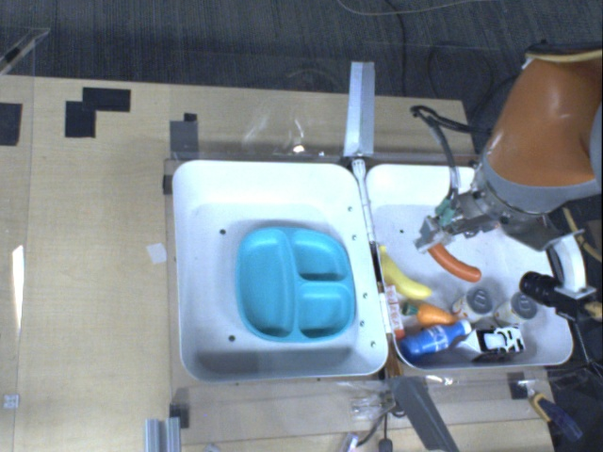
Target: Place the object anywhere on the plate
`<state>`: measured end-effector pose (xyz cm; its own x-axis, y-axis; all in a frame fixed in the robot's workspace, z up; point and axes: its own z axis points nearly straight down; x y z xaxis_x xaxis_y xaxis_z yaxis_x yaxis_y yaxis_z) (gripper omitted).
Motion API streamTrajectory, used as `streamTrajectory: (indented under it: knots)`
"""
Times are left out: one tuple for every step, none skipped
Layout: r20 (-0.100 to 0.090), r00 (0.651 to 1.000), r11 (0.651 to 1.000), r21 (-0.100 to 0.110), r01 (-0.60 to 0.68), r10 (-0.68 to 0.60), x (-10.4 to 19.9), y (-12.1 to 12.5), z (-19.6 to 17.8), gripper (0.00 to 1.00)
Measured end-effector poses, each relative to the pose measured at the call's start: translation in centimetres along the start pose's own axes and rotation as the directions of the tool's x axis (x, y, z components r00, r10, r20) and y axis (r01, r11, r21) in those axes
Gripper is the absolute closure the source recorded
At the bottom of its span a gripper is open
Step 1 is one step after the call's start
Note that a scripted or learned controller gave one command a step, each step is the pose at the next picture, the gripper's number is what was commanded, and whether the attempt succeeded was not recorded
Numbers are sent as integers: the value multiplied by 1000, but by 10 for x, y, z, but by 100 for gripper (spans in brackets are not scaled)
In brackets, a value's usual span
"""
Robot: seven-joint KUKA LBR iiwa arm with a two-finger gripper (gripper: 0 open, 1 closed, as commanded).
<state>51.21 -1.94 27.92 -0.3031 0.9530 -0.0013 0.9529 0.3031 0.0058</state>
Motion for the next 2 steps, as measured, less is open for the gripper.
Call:
streamTrajectory:
  knots:
    - [-1, 997, 997, 3, 79, -79, 37, 48, 62, 100]
    - [-1, 999, 999, 2, -48, 48, 42, 76, 72, 100]
